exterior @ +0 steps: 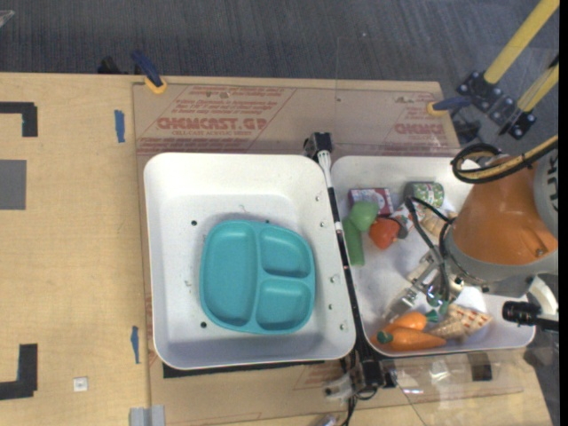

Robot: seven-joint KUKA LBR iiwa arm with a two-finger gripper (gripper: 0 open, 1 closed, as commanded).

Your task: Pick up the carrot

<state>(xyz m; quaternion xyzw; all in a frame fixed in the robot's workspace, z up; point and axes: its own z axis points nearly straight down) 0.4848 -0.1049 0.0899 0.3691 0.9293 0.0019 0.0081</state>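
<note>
The carrot (411, 331) is orange and lies flat near the front edge of the right bin (382, 264), green end to the left. My gripper (417, 298) hangs just above it, reaching down from the orange-banded wrist (499, 220) at the right. Its metal fingertips sit close over the carrot's upper side, and a thin orange piece shows by them. I cannot make out how the fingers stand.
The right bin also holds a green vegetable (358, 229), a red-orange tomato-like piece (384, 232), a purple packet (371, 199), a green-labelled can (426, 193) and a bread-like piece (461, 319). A teal divided plate (257, 275) lies in the left bin (177, 202).
</note>
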